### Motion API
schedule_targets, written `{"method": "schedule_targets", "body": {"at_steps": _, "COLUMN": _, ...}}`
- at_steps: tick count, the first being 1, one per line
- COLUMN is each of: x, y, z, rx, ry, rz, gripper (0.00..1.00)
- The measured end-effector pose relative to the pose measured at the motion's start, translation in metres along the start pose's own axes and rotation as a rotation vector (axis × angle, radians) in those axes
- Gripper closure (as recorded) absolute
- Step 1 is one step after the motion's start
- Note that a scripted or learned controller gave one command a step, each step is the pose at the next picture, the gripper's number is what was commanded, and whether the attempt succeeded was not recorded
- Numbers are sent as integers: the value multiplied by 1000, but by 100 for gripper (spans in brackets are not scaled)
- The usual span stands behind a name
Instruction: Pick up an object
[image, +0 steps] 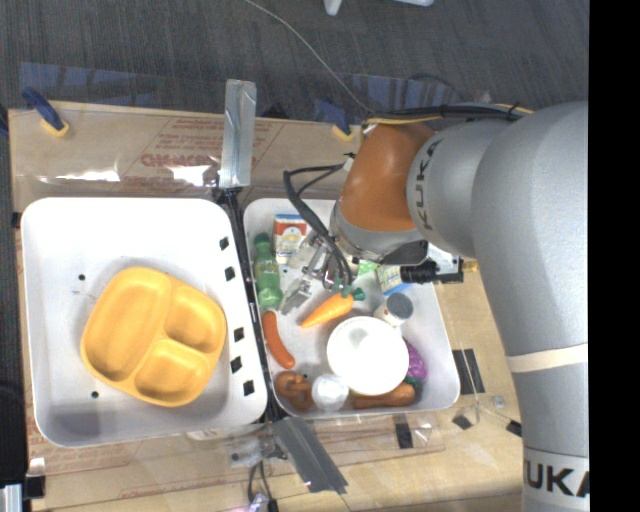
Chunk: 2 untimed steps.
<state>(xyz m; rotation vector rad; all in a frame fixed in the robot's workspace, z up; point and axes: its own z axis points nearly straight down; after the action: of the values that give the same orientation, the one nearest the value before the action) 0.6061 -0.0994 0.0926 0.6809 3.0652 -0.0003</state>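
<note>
Cardboard covers the bench (120, 150), and two shallow white bins sit side by side on it. In the right bin (440, 330), a carrot (328, 310) lies near the middle, just below and beside the gripper (318, 268). Its long axis runs on a slant, the thick end toward the bin's far right and the narrow tip toward the near left. The gripper's metal fingers hang over the far half of this bin, close above the carrot's upper end; whether they are apart or closed on anything cannot be told from here.

Around the carrot the bin is crowded. A white round bowl (367, 354) sits touching its lower side. A green bottle (267, 272) stands along the left wall, with a small carton (289, 237) at the far edge beside it. A red sausage-shaped piece (278, 340) lies left of the bowl, a brown piece (292, 384) sits in the near left corner, and something purple (415, 366) shows at the bowl's right.

The left bin (60, 240) holds a yellow divided tray (152, 334). The grey arm (500, 190), with its orange band (385, 185), covers the right bin's far right corner.
</note>
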Motion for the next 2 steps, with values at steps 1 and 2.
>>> {"method": "schedule_targets", "body": {"at_steps": 1, "x": 0, "y": 2, "z": -11, "rx": 0, "ry": -2, "rz": -9, "gripper": 100}}
{"method": "schedule_targets", "body": {"at_steps": 2, "x": 0, "y": 2, "z": -10, "rx": 1, "ry": -1, "rz": -10, "gripper": 0}}
